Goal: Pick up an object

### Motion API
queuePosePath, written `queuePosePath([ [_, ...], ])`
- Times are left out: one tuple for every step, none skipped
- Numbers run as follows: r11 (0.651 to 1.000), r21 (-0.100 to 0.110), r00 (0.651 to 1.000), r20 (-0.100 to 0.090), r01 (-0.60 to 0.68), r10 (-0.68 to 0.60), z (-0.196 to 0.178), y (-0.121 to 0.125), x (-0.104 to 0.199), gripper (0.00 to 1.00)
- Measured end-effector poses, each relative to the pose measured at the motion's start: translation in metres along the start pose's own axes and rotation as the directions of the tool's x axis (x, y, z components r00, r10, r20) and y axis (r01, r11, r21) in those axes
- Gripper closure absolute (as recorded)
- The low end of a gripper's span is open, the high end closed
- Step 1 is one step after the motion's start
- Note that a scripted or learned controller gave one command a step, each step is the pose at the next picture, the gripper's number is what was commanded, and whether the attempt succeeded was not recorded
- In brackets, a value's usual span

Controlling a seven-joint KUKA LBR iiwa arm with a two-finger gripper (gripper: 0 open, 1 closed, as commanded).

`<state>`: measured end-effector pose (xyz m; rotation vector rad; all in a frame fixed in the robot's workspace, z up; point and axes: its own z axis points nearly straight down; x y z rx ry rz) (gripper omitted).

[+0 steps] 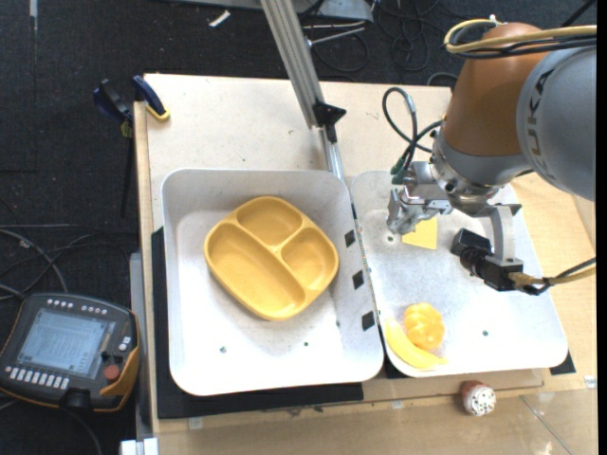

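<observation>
A yellow divided plate (272, 256) lies in the left bin (190, 349). In the right bin (512, 335), a yellow banana (410, 351) and a yellow-orange round fruit (424, 324) rest near the front left corner. A flat yellow wedge-shaped piece (423, 234) lies at the back of the right bin. My gripper (405, 213) hangs over the back left part of the right bin, right beside the wedge piece, which sits just to its right. Whether the wedge is between the fingers cannot be made out.
A slanted metal pole (296, 50) rises behind the bins. A black bracket (488, 259) hangs from the arm over the right bin. A small speckled ball (479, 398) lies on the bench's front edge. A teach pendant (66, 349) sits at the lower left.
</observation>
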<state>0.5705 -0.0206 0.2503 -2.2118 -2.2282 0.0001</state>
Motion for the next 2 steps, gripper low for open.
queuePosePath([
  [1.0, 0.001, 1.0, 0.0, 0.001, -0.001, 0.015, 0.0, 0.056, 1.0],
  [1.0, 0.001, 1.0, 0.0, 0.001, -0.001, 0.026, -0.002, 0.108, 1.0],
])
